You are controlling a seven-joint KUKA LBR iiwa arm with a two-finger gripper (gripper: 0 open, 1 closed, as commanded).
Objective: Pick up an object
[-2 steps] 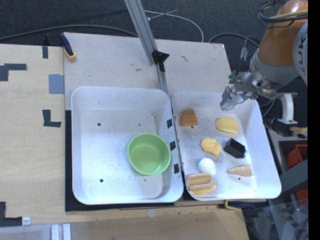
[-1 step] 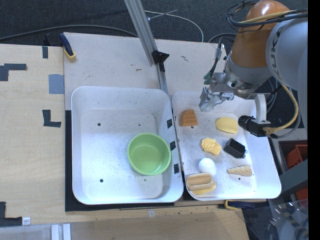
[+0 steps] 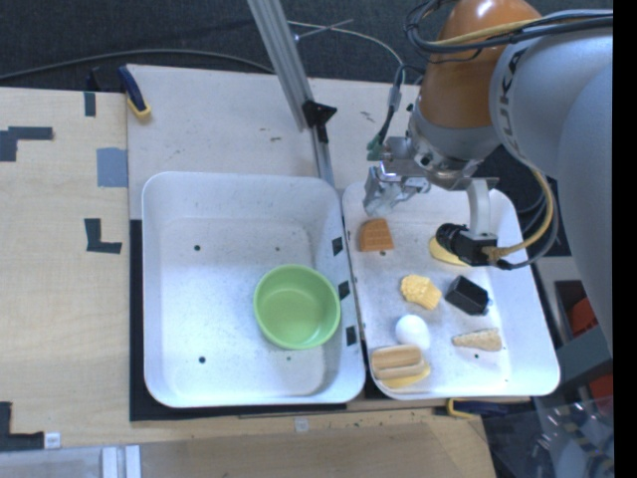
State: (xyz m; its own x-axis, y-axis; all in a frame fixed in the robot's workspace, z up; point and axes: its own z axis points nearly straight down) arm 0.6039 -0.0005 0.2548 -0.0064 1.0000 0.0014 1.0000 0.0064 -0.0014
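The gripper (image 3: 383,199) is seen hanging over the upper left corner of the right bin (image 3: 528,361), just above a tan waffle-like piece (image 3: 375,235); whether anything is touched cannot be told. Nothing is seen between its tips, and how wide it stands cannot be made out from this slant.

The right bin is crowded. Below the tan piece a yellow corn-like lump (image 3: 420,292) is found, with a white egg (image 3: 411,331) just under it and a hot-dog bun (image 3: 400,364) at the near left corner. To the right, a small black block (image 3: 467,295) and a pale wedge (image 3: 479,341) are laid near each other. A yellow banana-shaped item (image 3: 447,252) is partly covered by a black fitting and cables (part of the arm's own dress).

In the left bin (image 3: 169,267) a green bowl (image 3: 296,307) is set upright near the shared wall.
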